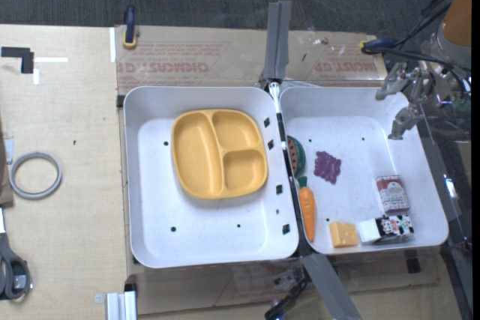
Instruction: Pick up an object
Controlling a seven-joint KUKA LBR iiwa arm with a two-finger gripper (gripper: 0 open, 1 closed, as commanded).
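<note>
While the claw (401, 105) hangs over the right bin's (352, 133) upper-right corner w/ nothing visibly held, grip state unclear, the approach step appears underway; next: descend onto the nearby snack packet (391, 194).

The robot's body shows at the right edge as a slice of orange band (459, 20) above bare grey metal wrist hardware (442, 79), a cluster of brackets and small fittings with a dull silvery finish. Black cables (439, 0) loop down across it from the upper corner, and a blue-and-yellow connector (379, 46) juts out beside them. The gripper (397, 105) is pale grey metal, its fingers (400, 124) slim and angular.
</note>
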